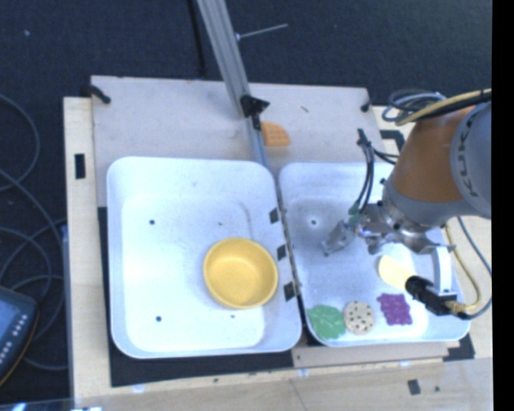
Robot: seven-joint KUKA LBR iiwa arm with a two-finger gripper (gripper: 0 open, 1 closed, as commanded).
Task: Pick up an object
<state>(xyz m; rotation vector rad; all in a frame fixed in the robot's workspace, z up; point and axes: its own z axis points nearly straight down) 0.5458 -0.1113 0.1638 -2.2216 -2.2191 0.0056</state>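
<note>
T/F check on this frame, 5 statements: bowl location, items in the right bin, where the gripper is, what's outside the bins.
1. The yellow bowl sits in the left bin. True.
2. The purple item lies in the left bin. False: it lies along the near edge of the right bin, beside the round cookie.
3. The green item is stacked inside the bowl. False: it lies in the right bin, left of the cookie.
4. The gripper is over the right bin. True.
5. An orange object rests on the bench behind the bins. True.
</note>
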